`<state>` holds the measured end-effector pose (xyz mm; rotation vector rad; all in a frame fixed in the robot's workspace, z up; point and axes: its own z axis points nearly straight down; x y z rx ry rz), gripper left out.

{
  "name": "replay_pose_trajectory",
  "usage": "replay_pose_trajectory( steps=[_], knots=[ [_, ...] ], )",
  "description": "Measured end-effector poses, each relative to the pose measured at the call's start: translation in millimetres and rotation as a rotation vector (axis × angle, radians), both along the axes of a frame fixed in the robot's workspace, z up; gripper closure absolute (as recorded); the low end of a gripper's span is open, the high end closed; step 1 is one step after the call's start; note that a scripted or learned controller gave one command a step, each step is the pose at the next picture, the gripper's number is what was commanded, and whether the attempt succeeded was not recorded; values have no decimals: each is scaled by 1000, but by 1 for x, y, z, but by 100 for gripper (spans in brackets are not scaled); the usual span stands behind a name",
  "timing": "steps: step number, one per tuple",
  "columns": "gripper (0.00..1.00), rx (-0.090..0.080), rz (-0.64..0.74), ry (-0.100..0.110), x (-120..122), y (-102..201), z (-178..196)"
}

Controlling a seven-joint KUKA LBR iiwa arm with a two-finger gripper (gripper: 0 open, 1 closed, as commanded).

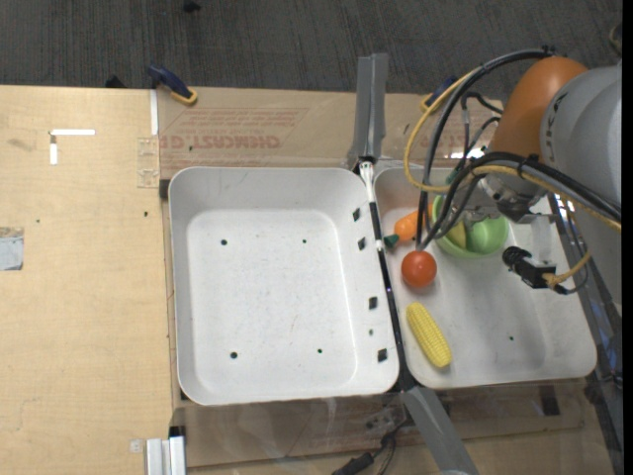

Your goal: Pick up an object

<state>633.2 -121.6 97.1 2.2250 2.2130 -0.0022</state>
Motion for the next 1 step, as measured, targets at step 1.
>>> replay_pose_trajectory(
  steps=[1],
  knots=[
    [100,0,12,-1,9,50,143]
  ],
)
